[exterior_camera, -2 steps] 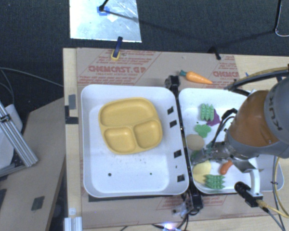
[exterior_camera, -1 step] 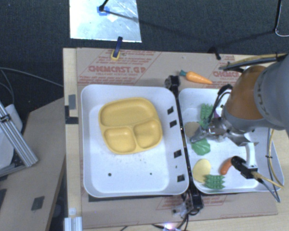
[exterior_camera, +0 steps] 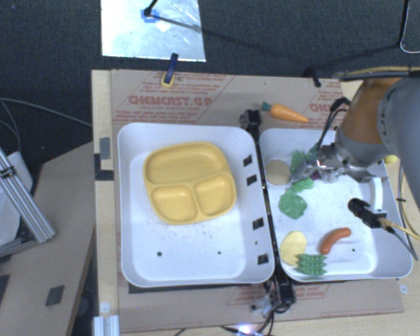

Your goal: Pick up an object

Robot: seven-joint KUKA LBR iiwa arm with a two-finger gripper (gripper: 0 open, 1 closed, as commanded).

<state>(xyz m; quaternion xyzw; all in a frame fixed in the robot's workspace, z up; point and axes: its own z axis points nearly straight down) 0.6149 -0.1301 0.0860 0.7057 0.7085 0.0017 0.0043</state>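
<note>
Partly hidden | jaws (exterior_camera: 315, 165) blurred over right bin (exterior_camera: 385, 254) | green toy (exterior_camera: 292, 204) near

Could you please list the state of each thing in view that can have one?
Yellow tray: upright, in the left bin.
Carrot: lying on the bench, outside the bins.
Sausage: lying flat in the right bin.
Green leaf: flat in the right bin.
End effector: low over the right bin.
</note>
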